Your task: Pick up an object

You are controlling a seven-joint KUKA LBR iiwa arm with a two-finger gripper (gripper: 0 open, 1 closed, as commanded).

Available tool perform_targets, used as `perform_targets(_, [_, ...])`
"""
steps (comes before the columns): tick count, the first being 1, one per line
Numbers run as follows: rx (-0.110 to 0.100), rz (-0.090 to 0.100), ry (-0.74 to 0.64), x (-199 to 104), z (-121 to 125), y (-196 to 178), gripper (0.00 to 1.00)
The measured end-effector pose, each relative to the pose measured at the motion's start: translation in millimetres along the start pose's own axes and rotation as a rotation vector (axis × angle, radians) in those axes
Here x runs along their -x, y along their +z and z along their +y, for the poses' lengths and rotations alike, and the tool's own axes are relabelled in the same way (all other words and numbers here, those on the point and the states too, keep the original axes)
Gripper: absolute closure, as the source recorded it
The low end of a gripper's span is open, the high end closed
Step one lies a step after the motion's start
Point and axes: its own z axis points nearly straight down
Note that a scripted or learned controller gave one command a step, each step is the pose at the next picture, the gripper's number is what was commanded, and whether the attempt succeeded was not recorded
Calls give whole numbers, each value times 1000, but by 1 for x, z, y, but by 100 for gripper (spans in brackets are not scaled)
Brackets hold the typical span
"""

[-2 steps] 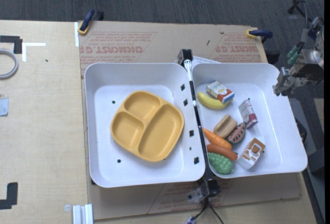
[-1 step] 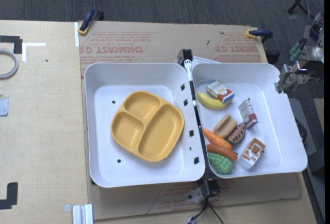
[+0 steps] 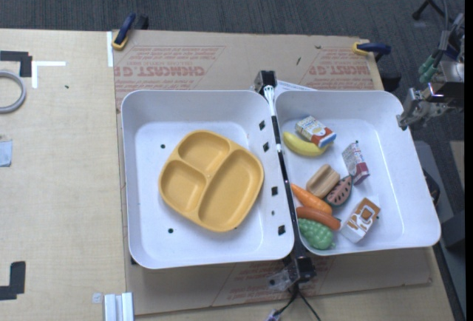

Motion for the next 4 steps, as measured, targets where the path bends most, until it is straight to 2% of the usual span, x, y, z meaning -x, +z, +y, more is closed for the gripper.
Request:
perform_targets(2, [1,-4,-7,0,2,-19,100])
perform_targets(3, [-6,17,-104,7,-5,115,100])
perform_targets(4, [-5,16,-104,7,-4,105,100])
